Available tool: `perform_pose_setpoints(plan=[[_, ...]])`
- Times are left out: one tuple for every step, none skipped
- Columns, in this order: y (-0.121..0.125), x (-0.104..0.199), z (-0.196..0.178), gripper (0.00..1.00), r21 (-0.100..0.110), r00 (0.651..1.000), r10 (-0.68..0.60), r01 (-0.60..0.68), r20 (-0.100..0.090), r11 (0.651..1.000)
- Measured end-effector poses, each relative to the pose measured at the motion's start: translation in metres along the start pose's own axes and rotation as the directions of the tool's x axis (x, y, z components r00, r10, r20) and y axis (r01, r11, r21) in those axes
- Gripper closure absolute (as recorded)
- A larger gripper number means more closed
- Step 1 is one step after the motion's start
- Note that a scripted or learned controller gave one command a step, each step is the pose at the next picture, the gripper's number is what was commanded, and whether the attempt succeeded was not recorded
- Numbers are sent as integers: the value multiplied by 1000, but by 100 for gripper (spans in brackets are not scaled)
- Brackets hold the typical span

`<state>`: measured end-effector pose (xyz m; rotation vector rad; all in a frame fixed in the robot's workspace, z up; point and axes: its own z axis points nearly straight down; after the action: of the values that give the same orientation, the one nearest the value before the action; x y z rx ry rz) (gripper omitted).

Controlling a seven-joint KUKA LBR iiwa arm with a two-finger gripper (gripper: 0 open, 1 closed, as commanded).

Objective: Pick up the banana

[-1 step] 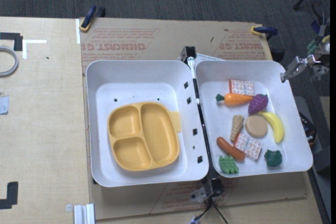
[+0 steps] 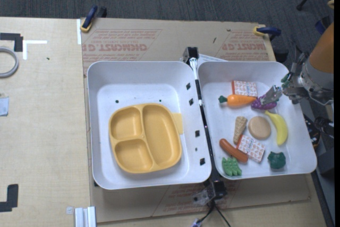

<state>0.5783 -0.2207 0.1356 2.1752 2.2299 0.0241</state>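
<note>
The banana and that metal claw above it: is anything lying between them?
In the camera view, a purple eggplant lies between the gripper and the banana, just under the gripper's tips, with bare white bin floor below it.

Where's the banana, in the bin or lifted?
In the bin: the banana lies flat on the right bin floor, beside the gripper.

Cardboard sheet (image 2: 175, 40) under bins: red print, upside down in this view, two blocks along far edge. Left block reads roughly "CHEMIST GR…" reversed; exact wording cannot be confirmed. Right block similar, partly cut by bin rim. Two small red-and-white packets (image 2: 244, 87) (image 2: 251, 148) in right bin (image 2: 300, 163): printed pattern, lettering too small to read.
</note>
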Motion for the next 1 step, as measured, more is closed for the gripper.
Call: perform_pose_setpoints(plan=[[-6,-2,3,0,3,994,-112,112,1,994]])
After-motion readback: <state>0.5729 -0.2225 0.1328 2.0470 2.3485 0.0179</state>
